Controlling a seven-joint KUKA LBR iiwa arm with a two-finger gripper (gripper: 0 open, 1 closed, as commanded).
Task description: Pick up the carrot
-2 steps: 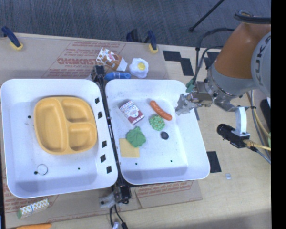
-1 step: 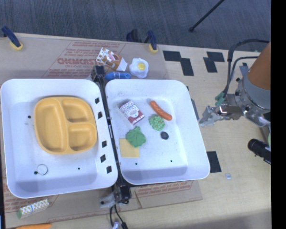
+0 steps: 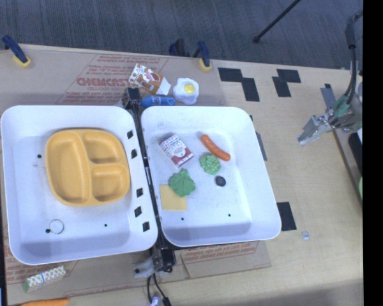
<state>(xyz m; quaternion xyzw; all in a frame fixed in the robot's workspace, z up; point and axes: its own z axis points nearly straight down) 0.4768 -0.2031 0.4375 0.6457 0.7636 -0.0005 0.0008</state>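
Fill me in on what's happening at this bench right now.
A robot arm is meant to pick up the carrot, which lies untouched in the right bin beside a small red carton, a green pea cluster, a leafy green piece and a yellow slice. The gripper is off to the right over the bench, outside both bins, holding nothing. The left bin holds a yellow divided plate.

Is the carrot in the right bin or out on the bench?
In. The carrot lies flat on the right bin's floor, beside the green broccoli piece.
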